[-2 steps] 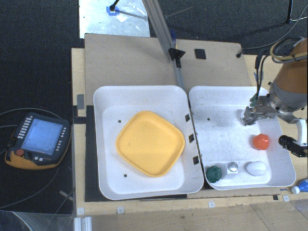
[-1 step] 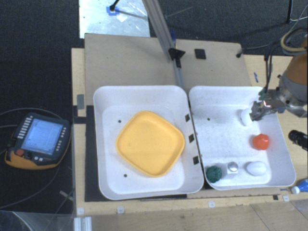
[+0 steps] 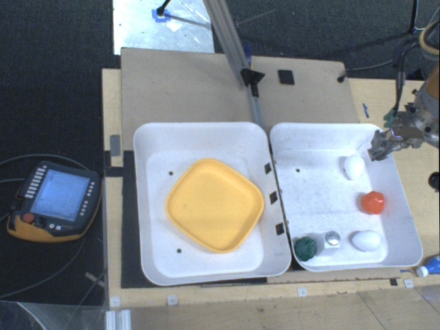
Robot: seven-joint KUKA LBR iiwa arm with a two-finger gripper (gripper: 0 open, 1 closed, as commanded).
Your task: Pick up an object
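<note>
Nearest me, along the front wall of the right bin (image 3: 412, 249), sit a dark green lump (image 3: 306, 247), a small silvery piece (image 3: 332, 238) touching it, and a white egg (image 3: 366, 240) just beside; what the green lump and the silvery piece are is hard to make out. A blue thing (image 3: 430, 268) pokes in at the bench's front right corner, cut off by the frame. Behind the egg lies a red ball (image 3: 372, 202), then a second white egg (image 3: 353, 166) near the far right corner. The middle and left of this bin are bare white floor, open for reaching. The left bin (image 3: 148, 253) holds a yellow plate (image 3: 214, 203), tilted a little, with bare margins all round. The gripper (image 3: 382, 145) hangs over the right bin's far right rim, near the second egg, the arm cut off at the edge; whether its claw is apart or together I cannot tell. On the floor at left lies a pendant (image 3: 53, 199) with a lit blue screen, its writing too small to read.
</note>
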